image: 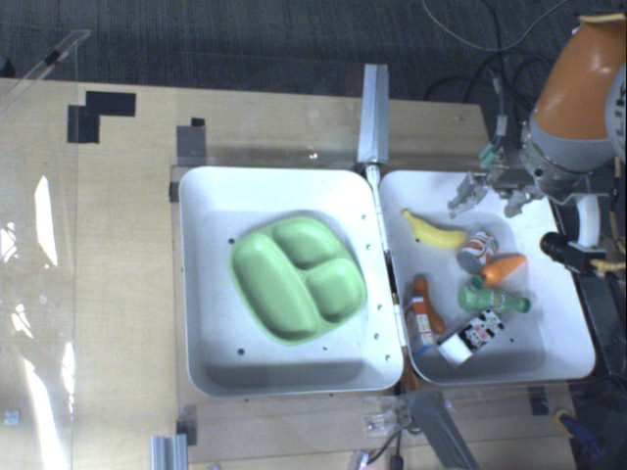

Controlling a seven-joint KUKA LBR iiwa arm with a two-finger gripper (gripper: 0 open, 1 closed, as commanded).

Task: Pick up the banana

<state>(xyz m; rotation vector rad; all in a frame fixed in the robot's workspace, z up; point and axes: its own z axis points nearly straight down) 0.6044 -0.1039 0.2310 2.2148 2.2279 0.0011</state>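
Note:
A yellow banana (434, 230) lies in the upper left part of the right bin (558, 360), its curve opening upward. My gripper (493, 194) hangs over the bin's far edge, up and to the right of the banana and apart from it. Its two metal fingers (468, 196) are spread, with nothing between them. The grey arm with its orange band (580, 84) comes in from the upper right.
Beside the banana lie a small can (477, 249), a carrot (504, 269), a green bottle (495, 300), a red sauce bottle (422, 313) and a black-and-white carton (471, 337). The left bin (206, 351) holds a green divided plate (297, 277). A metal divider (373, 116) stands between the bins.

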